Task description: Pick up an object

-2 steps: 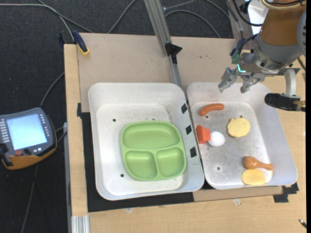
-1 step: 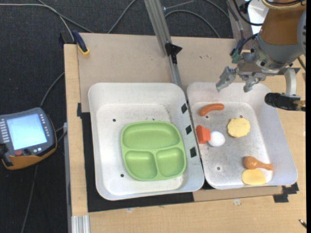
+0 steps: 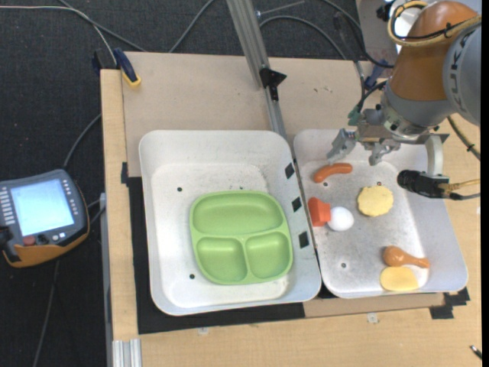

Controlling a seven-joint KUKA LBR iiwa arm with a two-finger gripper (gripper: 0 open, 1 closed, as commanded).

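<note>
Two white bins sit side by side on the worktop: the left bin [image 3: 164,205] holds a green divided tray [image 3: 241,235], and the right bin [image 3: 443,251] holds small toy foods. The grey and orange arm [image 3: 428,52] reaches over the right bin's far edge. Its gripper [image 3: 357,150] hangs with jaws spread and gripping nothing, just above an orange sausage [image 3: 333,172]; a yellow round piece [image 3: 375,200], a white egg [image 3: 340,219] and a drumstick [image 3: 405,258] lie nearer.

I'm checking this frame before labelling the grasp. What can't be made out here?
- Gripper, camera view: fingers spread above the orange sausage; whether they touch it is unclear.
- Arm: cut off by the top and right edges.
- Yellow piece beside the drumstick: too small to identify.
- Right bin: part of its far rim is hidden behind the arm.
</note>
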